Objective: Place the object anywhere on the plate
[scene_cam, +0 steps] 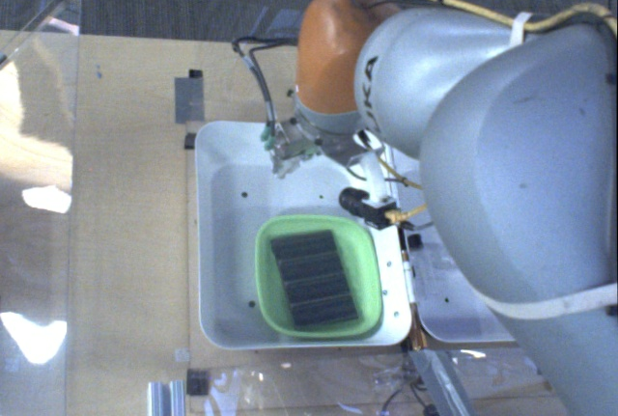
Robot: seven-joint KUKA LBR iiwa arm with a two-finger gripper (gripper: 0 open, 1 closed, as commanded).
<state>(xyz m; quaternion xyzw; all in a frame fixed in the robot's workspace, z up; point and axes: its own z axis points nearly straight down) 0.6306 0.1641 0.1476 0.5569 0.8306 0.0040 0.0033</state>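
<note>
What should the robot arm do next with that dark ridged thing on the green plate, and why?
Probably lift straight up and pull away. The dark ridged object already lies flat inside the green plate in the left bin, while the gripper sits apart from it near the bin's far wall, so nothing looks left to carry.

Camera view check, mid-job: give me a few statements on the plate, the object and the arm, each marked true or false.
1. The green plate sits in the left bin. True.
2. A dark ridged object lies on the plate. True.
3. The plate is round and red. False: it is green, squarish, with rounded corners.
4. The arm reaches in from the view's left. False: it comes in from the right.
5. The dark object lies on the bench outside the bins. False: it lies on the plate.
</note>
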